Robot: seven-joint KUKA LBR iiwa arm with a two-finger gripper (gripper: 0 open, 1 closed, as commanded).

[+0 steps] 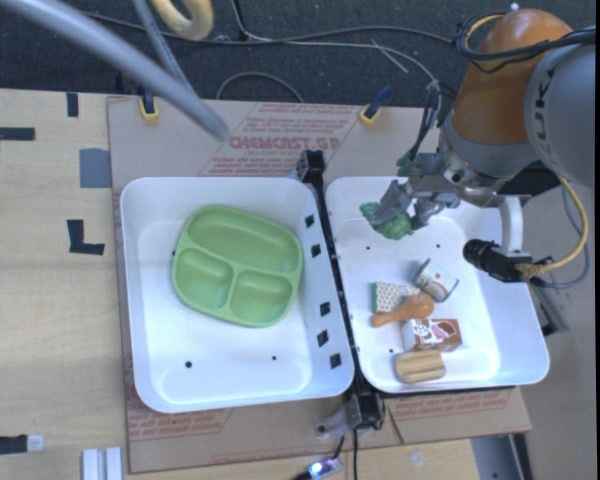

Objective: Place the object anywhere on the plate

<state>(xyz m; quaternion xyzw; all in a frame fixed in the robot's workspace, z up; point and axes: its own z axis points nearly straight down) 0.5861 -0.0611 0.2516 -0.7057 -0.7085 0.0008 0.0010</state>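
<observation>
Bread roll (420, 367) sits at near edge of right bin (520, 363), with packet (439, 334), orange drumstick toy (404, 311), patterned wedge (389, 294) and small can (433, 284) clustered behind. Gripper (393, 215) over that bin's far corner, clenched on green leafy toy (391, 225), seemingly lifted for carry. Green divided plate (237, 265) waits in left bin (160, 368), well apart. Cardboard on worktop (40, 298) reads "CHEMCAST GP" (283, 142).

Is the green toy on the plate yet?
No. The green toy sits at the gripper over the right bin; the plate is in the left bin.
</observation>
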